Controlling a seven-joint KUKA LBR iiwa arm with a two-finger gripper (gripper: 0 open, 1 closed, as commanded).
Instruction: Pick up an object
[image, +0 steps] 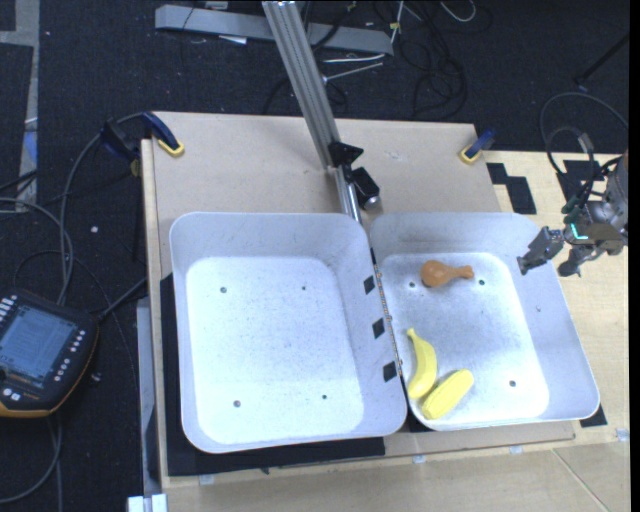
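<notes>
Yellow banana (422, 364) and a yellow block (447, 394) are kept at 7 o'clock in the right bin (560, 330); gripper (558, 255), fingers apart and empty, is parked over its 2 o'clock rim, so nothing is blocked.

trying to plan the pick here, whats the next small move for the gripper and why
Probably move the gripper left and down toward the orange drumstick-shaped toy. It hangs open over the right white bin's right rim with nothing between its fingers, and that toy lies nearest, apart from the yellow banana and the yellow oval piece.
</notes>
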